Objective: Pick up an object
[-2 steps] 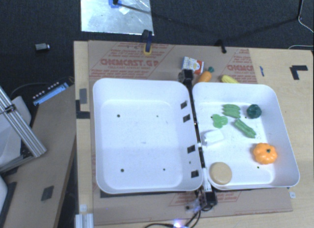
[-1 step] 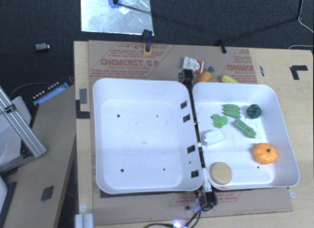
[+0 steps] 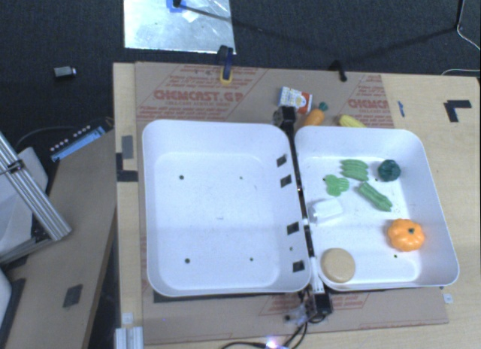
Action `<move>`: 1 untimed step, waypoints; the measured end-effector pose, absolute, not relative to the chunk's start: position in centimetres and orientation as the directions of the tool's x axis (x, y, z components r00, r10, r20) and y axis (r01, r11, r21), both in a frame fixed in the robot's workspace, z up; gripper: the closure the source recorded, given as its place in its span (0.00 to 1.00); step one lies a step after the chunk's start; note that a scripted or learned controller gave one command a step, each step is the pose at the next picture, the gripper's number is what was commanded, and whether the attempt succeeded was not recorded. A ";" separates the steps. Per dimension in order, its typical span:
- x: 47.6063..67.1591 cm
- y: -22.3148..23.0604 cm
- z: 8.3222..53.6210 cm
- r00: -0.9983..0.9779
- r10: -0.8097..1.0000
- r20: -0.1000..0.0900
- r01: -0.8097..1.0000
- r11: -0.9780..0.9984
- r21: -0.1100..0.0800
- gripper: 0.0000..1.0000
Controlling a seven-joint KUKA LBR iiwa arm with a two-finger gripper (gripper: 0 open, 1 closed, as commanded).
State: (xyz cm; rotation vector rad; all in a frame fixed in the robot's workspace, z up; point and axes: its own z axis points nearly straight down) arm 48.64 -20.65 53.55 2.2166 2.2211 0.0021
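Two white bins (image 3: pixel 218 141) are sitting side by side, toys including an orange pumpkin (image 3: pixel 406 235) waiting rightward for my pincer, state untellable.

Of the arm's look — colours, cables, markings — nothing can be told here.

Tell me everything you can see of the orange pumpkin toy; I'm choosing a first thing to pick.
The orange pumpkin toy is small, rounded and faintly ribbed, glossy like plastic, with a short green stem on top. It sits upright on the floor of the right bin, near the right wall, toward the front. Nothing touches it; the long green vegetable lies apart behind it, the tan disc to its left.
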 end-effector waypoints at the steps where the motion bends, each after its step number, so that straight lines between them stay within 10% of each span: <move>1: 48.6 -20.7 53.6 -0.002 1.000 -0.002 1.000 0.002 0.004 1.00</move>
